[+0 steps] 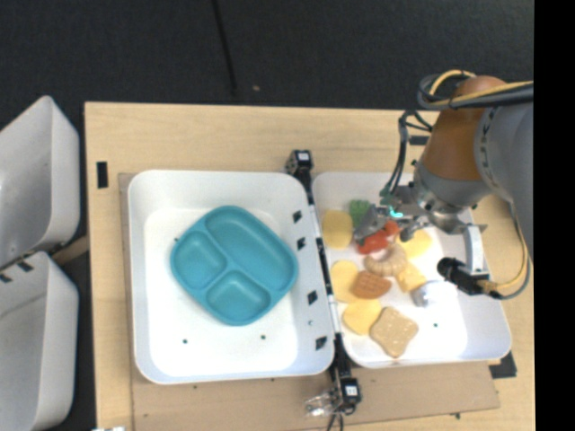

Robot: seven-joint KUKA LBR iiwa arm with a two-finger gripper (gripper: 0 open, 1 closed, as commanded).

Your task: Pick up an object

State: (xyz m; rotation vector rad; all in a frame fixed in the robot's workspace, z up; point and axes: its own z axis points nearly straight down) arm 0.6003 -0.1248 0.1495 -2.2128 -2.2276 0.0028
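Note:
My gripper hangs low over the right bin, among a heap of toy food. Directly under it lies a red piece with a green piece just to its upper left. Yellow pieces lie to the left, a brown bread-like piece and a tan toast slice lie below. Whether the red piece sits between the fingers is hidden by the wrist.
The left bin bears a teal three-compartment tray. A small grey-white object lies in the right bin near a black fitting on the arm. White boxes stand off the bench's left side.

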